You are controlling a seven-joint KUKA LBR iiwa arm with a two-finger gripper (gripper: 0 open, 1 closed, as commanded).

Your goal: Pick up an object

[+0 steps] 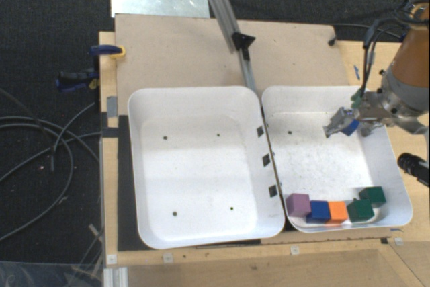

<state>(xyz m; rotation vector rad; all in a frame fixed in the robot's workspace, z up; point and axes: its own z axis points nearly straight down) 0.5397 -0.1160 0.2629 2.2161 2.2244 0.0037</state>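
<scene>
Blocks clustered in right bin's [316, 158] near corner: purple block [297, 203], blue block [319, 211], orange block [337, 211], two green blocks [366, 205], touching in row. Hand [342, 123] hovers over bin's far right part, well apart from row; small blue thing at its tip, whether gripped cannot tell. Best target: purple end block, free side exposed; descend square, avoid bin wall.
</scene>
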